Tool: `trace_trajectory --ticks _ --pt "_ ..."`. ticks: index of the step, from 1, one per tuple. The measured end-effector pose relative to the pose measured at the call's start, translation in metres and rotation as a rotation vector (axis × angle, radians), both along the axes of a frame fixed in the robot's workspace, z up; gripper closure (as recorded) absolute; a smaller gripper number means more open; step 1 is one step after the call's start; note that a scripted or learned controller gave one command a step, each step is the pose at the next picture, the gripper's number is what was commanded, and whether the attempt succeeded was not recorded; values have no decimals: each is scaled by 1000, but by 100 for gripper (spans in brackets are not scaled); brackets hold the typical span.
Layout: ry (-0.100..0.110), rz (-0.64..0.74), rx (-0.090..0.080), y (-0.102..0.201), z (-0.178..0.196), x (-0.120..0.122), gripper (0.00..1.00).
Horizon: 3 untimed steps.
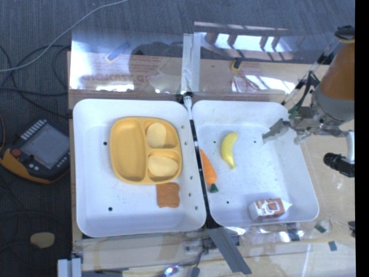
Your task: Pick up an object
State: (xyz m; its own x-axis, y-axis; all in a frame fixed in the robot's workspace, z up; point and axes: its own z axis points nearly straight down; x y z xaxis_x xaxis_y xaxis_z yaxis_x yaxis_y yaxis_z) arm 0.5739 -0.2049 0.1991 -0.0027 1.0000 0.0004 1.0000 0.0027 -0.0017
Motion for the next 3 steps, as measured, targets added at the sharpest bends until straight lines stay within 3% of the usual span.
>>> trace_trajectory --ticks 1,2,3 --pt "-1 217 -4 12 16 30 0" --pt "0 -64 0 21 -60 17 0" --pt "0 41 -1 41 -95 2 0"
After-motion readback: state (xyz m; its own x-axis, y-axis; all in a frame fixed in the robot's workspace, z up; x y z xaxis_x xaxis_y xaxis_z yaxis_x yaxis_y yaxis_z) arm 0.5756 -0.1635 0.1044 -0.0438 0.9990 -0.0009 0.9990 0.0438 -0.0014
